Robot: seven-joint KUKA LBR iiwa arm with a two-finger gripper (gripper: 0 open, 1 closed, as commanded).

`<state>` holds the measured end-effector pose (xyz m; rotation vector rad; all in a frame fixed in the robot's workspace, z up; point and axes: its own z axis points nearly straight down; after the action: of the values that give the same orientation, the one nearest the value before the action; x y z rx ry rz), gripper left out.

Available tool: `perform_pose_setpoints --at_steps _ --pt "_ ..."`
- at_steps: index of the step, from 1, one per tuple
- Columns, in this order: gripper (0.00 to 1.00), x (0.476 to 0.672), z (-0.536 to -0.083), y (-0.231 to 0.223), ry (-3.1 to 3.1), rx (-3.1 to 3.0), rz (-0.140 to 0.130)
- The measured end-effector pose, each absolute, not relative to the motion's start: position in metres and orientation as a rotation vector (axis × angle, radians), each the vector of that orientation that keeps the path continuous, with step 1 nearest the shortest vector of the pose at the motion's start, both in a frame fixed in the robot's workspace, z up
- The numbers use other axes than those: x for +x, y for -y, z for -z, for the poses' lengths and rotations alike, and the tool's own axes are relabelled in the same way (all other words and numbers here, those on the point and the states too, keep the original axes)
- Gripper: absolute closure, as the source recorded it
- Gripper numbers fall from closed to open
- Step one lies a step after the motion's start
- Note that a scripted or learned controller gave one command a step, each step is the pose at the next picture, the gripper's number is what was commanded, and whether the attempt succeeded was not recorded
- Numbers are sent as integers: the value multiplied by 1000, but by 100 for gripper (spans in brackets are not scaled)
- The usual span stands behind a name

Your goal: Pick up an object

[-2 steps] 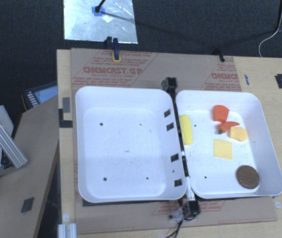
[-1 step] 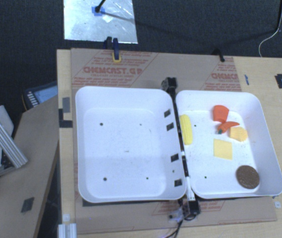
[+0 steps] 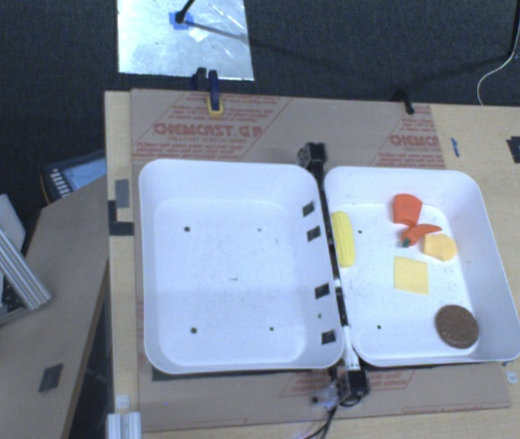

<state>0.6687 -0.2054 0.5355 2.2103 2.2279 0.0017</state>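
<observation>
Two shallow white plastic bins sit side by side on a brown cardboard sheet (image 3: 241,128) w/ red "CHEMCAST" print. All the loose items are in the right bin (image 3: 493,263).

Taking the right bin's middle as clock centre:
- yellow corn-cob piece (image 3: 343,238) at approx 9 o'clock, lying lengthwise along the left wall, just beside the seam between bins.
- orange-red wedge-shaped chunk (image 3: 407,208) at approx 12 o'clock, near the far wall.
- small orange carrot-like piece (image 3: 419,233) just below the wedge, touching or nearly touching it; can't tell which.
- yellow-orange blocky chunk (image 3: 440,247) at approx 2 o'clock, right beside the carrot-like piece.
- flat pale-yellow square slice (image 3: 412,275) close to centre, lying flat, apart from the others.
- brown round disc (image 3: 457,326) at approx 5 o'clock, near the front right corner, well apart from the rest.

Left bin (image 3: 154,273) shows its white floor w/ a few small dark dots. Black clips (image 3: 314,234) run down the seam between the bins.

Beyond the cardboard, at 12 o'clock of the view: crinkled silver foil sheet (image 3: 186,26) on dark carpet, and a blue-and-yellow clamp (image 3: 212,88) on the board's far edge. At 9 o'clock of the view: aluminium rail (image 3: 2,254), tilted.
</observation>
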Motion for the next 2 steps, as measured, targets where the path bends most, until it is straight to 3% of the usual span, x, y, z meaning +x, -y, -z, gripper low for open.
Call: perform_pose_setpoints --at_steps 2 --pt "100 669 -535 205 -2228 2210 -2"
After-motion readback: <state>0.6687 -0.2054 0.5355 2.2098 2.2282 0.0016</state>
